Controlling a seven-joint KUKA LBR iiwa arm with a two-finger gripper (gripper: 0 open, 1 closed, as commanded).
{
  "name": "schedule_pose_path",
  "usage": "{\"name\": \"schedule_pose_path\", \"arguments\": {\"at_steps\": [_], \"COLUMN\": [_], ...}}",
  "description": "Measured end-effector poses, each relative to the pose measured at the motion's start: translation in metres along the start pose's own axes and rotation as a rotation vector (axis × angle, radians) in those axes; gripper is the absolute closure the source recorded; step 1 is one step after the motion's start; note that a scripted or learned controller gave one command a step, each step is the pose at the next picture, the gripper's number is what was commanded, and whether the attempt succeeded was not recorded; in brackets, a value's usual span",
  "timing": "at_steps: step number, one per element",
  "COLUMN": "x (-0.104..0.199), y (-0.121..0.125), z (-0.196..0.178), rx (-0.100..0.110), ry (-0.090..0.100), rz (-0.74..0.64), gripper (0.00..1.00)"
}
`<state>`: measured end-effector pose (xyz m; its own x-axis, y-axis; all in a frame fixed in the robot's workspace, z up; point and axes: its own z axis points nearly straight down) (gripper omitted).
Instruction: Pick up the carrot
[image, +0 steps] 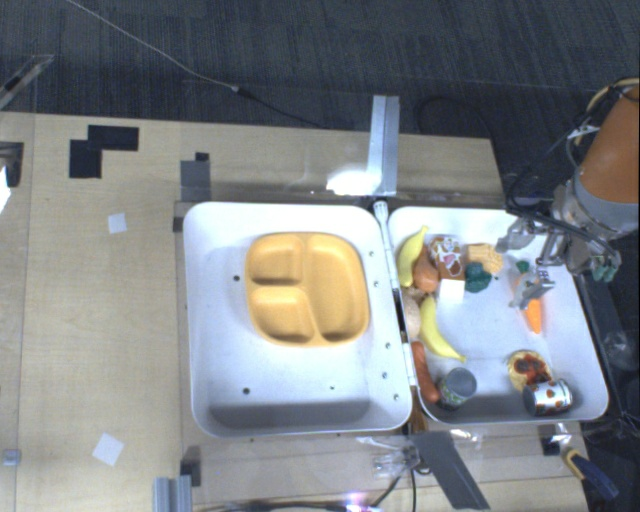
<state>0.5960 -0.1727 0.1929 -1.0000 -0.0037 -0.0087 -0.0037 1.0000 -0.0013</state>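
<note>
The carrot (535, 316) is a small orange piece in the right half of the right bin (590, 400), near its right wall. My gripper (532, 287) hangs right over the carrot's upper end, at the end of the grey arm with the orange band (610, 165) that comes in from the right. The gripper's tip overlaps the top of the carrot, so I cannot make out whether the carrot is gripped or just lying under it.
The right bin also holds two bananas (412, 255) (438, 332), a teal toy (478, 282), a white block (452, 291), a grey can (458, 385), a red sausage (424, 370) and a shiny can (550, 397). The left bin (215, 380) holds a yellow divided plate (303, 287).
</note>
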Motion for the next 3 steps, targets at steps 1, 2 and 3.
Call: {"name": "schedule_pose_path", "arguments": {"at_steps": [1,2,3], "x": [-0.004,0.016,0.012], "y": [-0.034,-0.012,-0.011], "z": [0.103,0.104,0.09], "rx": [0.003,0.001,0.004], "ry": [-0.007,-0.004,-0.014], "rz": [-0.012,0.039,0.033], "gripper": [0.0,0.0,1.0]}}
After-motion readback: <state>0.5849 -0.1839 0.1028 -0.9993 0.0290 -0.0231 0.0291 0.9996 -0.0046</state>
